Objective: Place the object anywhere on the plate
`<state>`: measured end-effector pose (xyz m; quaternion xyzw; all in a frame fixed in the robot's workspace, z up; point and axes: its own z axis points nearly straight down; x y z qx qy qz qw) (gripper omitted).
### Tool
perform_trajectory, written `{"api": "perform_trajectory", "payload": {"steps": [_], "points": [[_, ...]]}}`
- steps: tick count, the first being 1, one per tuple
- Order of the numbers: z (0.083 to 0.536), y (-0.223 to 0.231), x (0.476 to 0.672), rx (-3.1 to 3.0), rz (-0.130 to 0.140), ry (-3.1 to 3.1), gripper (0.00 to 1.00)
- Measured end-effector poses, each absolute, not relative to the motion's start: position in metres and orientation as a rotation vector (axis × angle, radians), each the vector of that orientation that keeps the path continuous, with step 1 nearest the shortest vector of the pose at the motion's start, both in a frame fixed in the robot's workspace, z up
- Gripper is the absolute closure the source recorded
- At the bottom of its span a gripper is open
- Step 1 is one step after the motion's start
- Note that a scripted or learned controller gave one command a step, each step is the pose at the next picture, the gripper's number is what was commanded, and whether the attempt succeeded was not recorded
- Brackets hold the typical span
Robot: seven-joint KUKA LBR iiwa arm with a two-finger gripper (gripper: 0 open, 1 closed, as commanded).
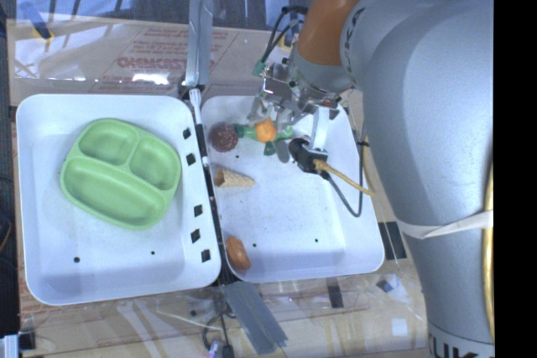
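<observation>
A: Carrot [265, 131], the small orange toy with green leaves, lies at the far side of the right bin [336, 251], directly under the gripper [281, 115]. Confirm the grasp.

B: Cannot confirm. The gripper sits low over the carrot, but the wrist hardware hides the contact. Whether the fingers are open or closed cannot be told from this view.

A: Target?

B: Green plate [122, 172], three compartments, in the left bin [42, 281]. It is well apart from the carrot, across the divider between the bins.

A: Procedure for the step in hand?

B: Centre the fingers across the orange body, not the leaves. Close fully before lifting. Lift straight up; the brown ball [223, 137] lies just beside the carrot and should not be nudged. The cone [232, 177] and the brown piece [237, 252] at the near edge are clear of the path.

A: Risk?

B: Probably a slip: the carrot is small and rounded.
</observation>
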<state>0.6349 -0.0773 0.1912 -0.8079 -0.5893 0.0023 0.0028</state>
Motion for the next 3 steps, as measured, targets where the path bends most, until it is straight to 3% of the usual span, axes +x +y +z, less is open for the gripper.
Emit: {"api": "perform_trajectory", "payload": {"steps": [1, 2, 3], "points": [[0.191, 0.001, 0.624, -2.523, 0.008, -1.864, 1.0], [0.19, 0.083, 0.587, -2.461, 0.008, -1.947, 1.0], [0.19, 0.082, 0.587, -2.462, 0.008, -1.946, 0.0]]}}
